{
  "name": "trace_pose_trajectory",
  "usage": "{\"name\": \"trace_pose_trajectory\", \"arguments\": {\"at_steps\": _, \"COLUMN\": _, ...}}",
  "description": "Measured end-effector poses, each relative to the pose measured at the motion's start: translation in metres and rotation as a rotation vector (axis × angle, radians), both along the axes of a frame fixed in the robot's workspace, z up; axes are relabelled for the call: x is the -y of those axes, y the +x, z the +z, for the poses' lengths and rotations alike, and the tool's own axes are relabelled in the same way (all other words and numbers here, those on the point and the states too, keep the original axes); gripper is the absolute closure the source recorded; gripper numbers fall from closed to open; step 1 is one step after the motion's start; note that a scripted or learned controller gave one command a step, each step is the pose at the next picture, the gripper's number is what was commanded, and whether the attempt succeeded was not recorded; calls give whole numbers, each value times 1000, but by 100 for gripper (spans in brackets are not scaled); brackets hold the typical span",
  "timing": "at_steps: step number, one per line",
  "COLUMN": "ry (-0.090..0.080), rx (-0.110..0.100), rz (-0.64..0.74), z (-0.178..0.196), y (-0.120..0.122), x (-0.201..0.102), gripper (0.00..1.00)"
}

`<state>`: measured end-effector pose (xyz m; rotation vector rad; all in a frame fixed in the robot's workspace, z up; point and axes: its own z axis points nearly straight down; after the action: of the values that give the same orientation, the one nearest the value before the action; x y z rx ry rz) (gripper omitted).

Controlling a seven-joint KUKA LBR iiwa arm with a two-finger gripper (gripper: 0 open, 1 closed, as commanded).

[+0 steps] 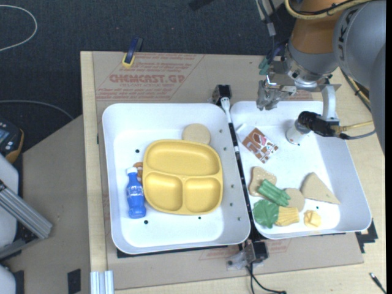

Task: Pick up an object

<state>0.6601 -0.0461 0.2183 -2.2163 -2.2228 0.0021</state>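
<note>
My gripper [268,100] hangs over the back left corner of the right bin [343,158], above the objects and touching none of them. In that bin lie a brown patterned packet [260,144], a toast slice [262,176], a green vegetable piece [272,194], a green leafy piece [265,213], a yellow corn piece [288,215], a pale triangular wedge [317,188] and a small cheese cube [312,218]. The packet lies nearest, just in front of the gripper.
The left bin [116,133] holds a yellow divided plate [182,176], a blue bottle [135,195] and a round beige disc [196,133]. A black clamp [222,94] sits at the back of the ridge between the bins. A cable and fitting [315,123] hang off the wrist over the right bin.
</note>
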Motion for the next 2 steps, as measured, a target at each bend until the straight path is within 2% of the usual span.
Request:
{"name": "trace_pose_trajectory", "arguments": {"at_steps": 1, "ry": 2, "rx": 1, "rz": 3, "z": 13, "y": -10, "x": -59, "gripper": 100}}
{"name": "trace_pose_trajectory", "arguments": {"at_steps": 2, "ry": 1, "rx": 0, "rz": 3, "z": 7, "y": -19, "x": -122, "gripper": 100}}
